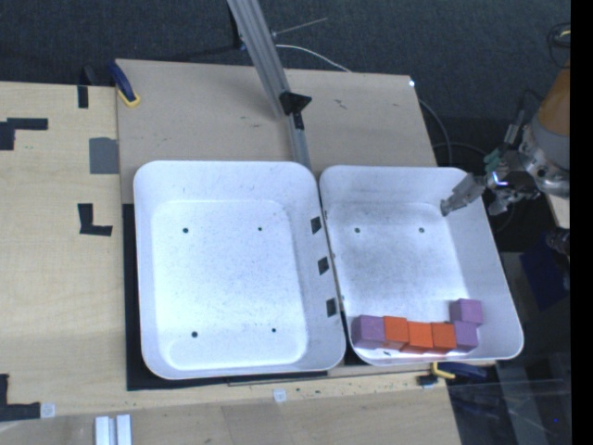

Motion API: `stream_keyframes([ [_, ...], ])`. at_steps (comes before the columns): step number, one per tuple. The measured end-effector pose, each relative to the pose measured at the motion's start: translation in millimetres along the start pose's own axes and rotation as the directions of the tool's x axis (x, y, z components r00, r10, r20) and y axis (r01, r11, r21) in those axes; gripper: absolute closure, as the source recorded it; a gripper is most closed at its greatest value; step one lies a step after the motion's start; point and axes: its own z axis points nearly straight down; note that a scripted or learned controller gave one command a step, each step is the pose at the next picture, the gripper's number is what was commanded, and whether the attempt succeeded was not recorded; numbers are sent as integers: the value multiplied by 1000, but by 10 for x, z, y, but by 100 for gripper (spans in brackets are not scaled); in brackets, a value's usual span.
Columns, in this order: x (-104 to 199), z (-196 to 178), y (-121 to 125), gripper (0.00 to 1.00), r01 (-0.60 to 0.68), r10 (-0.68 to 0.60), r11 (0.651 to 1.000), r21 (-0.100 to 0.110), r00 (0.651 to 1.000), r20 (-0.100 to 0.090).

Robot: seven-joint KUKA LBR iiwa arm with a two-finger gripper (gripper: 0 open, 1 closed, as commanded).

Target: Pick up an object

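Note:
Several small blocks lie in a row along the near wall of the right bin. A purple block is at the row's left end, orange blocks fill the middle, and two purple blocks sit at the right end, one behind the other. My gripper hovers over the far right corner of that bin, well away from the blocks. Its fingers are spread open with nothing between them.
The left bin lies beside the right one, with small black clips along the shared wall. A slanted metal pole rises behind the bins. A yellow-and-blue clamp sits at the bench's near edge.

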Motion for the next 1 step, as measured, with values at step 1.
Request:
stream_keyframes([
  [1, 14, 984, 700, 0, 3, -3, 1000, 2, 1000, -1],
])
